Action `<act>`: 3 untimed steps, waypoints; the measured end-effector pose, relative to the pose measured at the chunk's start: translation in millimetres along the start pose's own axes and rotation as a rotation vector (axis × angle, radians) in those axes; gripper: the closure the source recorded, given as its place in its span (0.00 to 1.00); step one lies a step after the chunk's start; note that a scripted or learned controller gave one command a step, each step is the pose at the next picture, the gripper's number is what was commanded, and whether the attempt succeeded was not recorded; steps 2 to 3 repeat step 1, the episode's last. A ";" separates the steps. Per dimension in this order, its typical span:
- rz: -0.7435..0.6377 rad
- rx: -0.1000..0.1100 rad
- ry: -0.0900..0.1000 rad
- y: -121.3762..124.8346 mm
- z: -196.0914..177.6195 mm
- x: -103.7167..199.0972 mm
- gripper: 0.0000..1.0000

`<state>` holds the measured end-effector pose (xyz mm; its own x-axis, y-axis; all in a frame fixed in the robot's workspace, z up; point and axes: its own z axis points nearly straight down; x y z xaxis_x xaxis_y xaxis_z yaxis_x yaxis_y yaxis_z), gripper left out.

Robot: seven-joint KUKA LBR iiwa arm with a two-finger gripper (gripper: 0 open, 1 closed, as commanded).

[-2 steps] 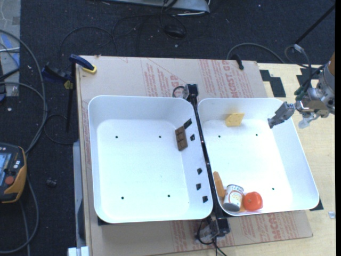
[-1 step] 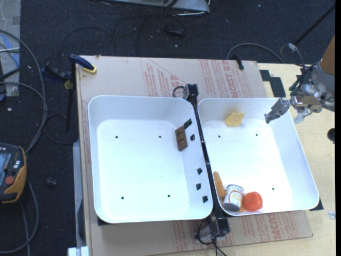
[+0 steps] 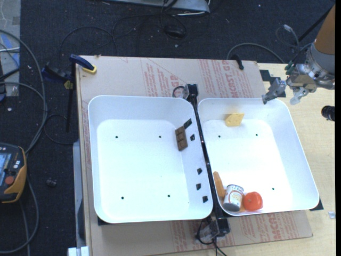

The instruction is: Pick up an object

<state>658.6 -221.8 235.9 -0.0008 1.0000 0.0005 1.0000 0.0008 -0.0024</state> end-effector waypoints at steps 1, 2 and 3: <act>0.000 0.000 0.000 -0.1 33.0 0.1 0.00; 0.000 0.000 0.000 -0.1 33.0 0.1 0.00; 0.000 0.000 0.000 -0.1 33.0 0.1 0.00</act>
